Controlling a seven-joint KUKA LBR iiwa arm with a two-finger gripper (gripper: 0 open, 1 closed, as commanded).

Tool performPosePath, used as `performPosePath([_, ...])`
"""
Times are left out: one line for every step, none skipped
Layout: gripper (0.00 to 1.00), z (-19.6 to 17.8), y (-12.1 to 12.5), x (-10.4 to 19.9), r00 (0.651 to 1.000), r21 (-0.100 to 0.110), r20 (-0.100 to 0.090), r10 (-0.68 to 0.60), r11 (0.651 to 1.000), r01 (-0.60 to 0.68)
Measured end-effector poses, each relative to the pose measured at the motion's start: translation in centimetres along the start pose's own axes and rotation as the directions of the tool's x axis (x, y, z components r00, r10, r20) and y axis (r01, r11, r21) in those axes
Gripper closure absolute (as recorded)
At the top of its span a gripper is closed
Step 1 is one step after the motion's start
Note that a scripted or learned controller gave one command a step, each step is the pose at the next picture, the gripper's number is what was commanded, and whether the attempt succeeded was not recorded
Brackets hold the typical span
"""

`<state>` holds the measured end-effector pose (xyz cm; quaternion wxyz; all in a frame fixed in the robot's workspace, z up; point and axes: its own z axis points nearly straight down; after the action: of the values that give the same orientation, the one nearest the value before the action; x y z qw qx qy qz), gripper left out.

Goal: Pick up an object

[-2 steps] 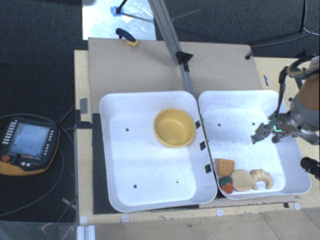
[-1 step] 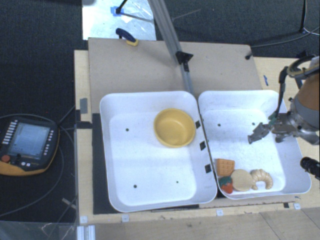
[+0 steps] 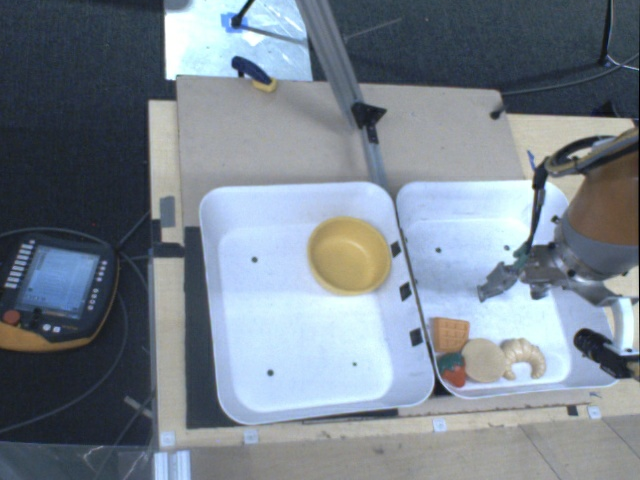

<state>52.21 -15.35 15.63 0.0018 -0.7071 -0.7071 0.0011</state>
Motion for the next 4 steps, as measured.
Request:
performPosePath([0.0, 5.1, 0.6, 0.8, 1.0, -0.001, 0.0, -0.001, 1.0, 0.001])
performPosePath([0.0, 6.6, 0.6, 0.8, 1.0, -0.004, 0.001, 0.0, 1.0, 0.0])
performPosePath([1.0, 5.5, 0.7, 0.8, 1.0, -0.006, 0.001, 0.0, 1.0, 0.0])
performPosePath([1.0, 1.2, 0.6, 0.4, 1.0, -0.008, 0.002, 0.0, 1.0, 0.0])
